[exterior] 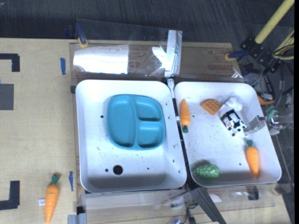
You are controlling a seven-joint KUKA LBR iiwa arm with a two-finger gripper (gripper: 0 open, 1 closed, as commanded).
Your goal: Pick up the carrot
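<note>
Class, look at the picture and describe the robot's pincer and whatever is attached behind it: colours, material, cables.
The pincer is pale silvery-grey metal, small and angular, and joins a shiny metal wrist piece. Dark cables trail behind it. Any markings are too small to tell.

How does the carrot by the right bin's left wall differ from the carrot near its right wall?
The carrot by the left wall lies against the divider, in the bin's upper half; the carrot near the right wall lies lower down, toward the front corner. The left-wall carrot has its green end pointing down the view; the right-wall carrot has its green end pointing up. Both are orange, lie flat and run roughly lengthwise along the right bin.
</note>
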